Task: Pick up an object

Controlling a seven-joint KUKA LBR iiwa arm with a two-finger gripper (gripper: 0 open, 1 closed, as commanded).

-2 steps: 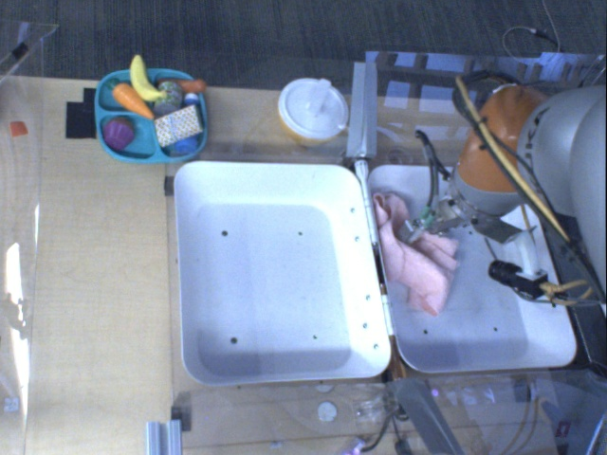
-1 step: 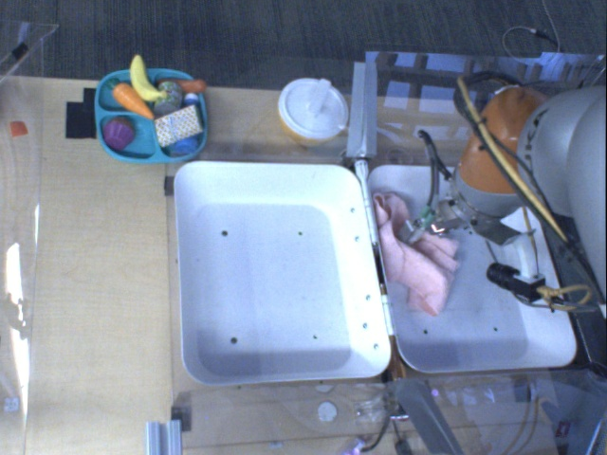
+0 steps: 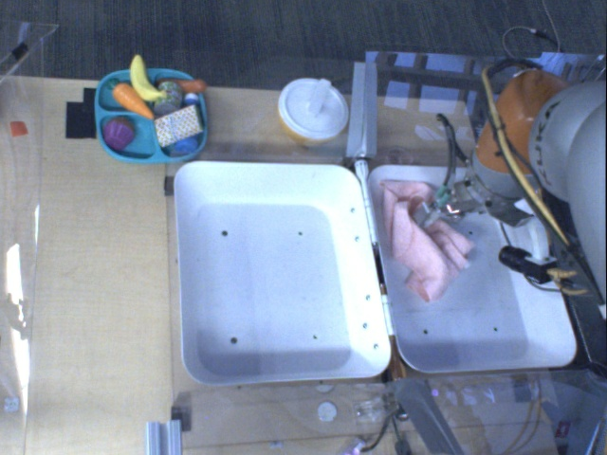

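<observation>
A crumpled pink cloth (image 3: 422, 241) lies in the right bin (image 3: 493, 344), near that bin's left and far side. My gripper (image 3: 438, 209) reaches in from the right and sits low over the cloth's upper right part, touching or nearly touching the folds. Whether any cloth is between the fingers cannot be made out. The grey arm with its orange band (image 3: 517, 112) stretches off to the upper right.
The left bin (image 3: 275, 273) sits beside the right one, split from it by a narrow rim. Beyond the bins on the bench stand a blue tray of toy food (image 3: 152, 114) and a white lidded cup (image 3: 313, 109).
</observation>
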